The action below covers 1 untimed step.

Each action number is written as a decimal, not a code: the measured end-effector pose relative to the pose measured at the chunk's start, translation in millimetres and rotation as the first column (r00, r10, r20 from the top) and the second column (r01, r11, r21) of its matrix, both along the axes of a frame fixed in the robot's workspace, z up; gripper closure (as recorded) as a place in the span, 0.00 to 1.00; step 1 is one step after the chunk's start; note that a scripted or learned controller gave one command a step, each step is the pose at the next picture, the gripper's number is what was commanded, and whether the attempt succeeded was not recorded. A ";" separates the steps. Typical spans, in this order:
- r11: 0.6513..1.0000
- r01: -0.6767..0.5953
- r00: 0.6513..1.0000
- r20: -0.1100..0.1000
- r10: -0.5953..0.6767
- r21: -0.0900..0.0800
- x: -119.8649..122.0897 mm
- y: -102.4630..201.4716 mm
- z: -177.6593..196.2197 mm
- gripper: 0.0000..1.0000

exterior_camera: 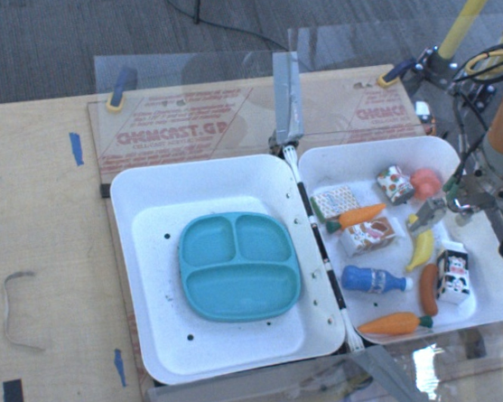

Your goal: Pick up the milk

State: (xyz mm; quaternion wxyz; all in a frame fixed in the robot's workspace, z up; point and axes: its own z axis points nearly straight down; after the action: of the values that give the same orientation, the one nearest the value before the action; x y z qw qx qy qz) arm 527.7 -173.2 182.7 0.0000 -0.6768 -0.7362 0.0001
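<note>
The milk (453,275) is a small white carton with black cow patches and a red top. It lies near the front right corner of the right bin (499,302), beside a brown sausage (429,288). My gripper (429,212) hovers over the bin's right middle, just above a yellow banana (420,250) and about a carton's length behind the milk. It looks open, with nothing between its fingers. The arm comes in from the right edge.
The right bin also holds a blue bottle (375,279), two carrots (394,324) (361,216), small food boxes (370,236) (336,201) (395,185) and an orange ball (427,183). A teal divided plate (239,266) lies in the left bin (144,254).
</note>
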 end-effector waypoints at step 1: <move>0.994 -0.107 0.994 0.005 0.107 -0.003 43.6 -0.2 -51.9 0.00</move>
State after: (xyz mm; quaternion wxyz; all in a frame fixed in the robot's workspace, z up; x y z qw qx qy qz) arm 571.4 -173.4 130.8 -0.0027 -0.6363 -0.7714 -0.0008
